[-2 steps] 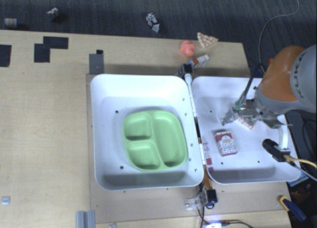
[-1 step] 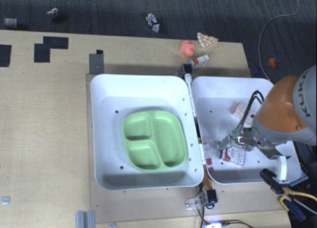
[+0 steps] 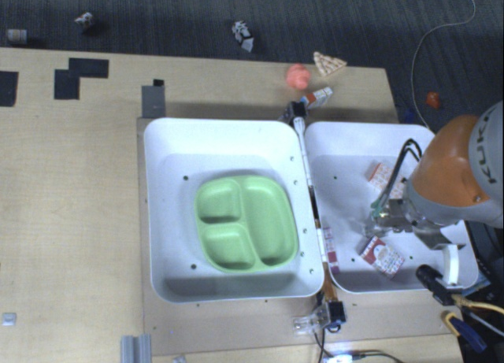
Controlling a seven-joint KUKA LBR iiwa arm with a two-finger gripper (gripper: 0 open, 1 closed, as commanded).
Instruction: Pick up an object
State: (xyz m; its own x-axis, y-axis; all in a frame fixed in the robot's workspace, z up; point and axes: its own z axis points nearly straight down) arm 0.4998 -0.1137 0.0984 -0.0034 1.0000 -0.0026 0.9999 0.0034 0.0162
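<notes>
**Insp. A:** Status, right bin (image 3: 346, 149)? Arm (image 3: 457, 168) in from the right, wrist low over the bin floor. Gripper (image 3: 383, 221) sits amid the small items. Grip state: can't tell, wrist body and cabling block it from this angle. Nothing seen held.

**Insp. B:** Candidates for pick?

**Insp. A:** Two flat packets w/ red-and-white print. One packet (image 3: 379, 172) up-bin, near the cable. Other packet (image 3: 383, 257) just below the gripper, near the bin's front wall, lying flat and skewed. Left bin (image 3: 157, 196) holds a green divided tray (image 3: 245, 222); well apart from the arm, prob. not the target this pass.

**Insp. B:** Risks?

**Insp. A:** 1) Lower packet looks thin and flat on the floor, so my guess is a descent could close over the top of it and come up w/ nothing. 2) Gripper appears offset up-bin of that packet, not centred; a close from here may clip one edge and push it toward the wall. 3) Packet is near the front wall, so little room for approach; wall contact poss. 4) Black cable (image 3: 402, 166) loops close to the upper packet, snag poss. if the arm shifts that way.

**Insp. B:** Verdict?

**Insp. A:** No grasp confirmed. Treat as unproven.
</notes>
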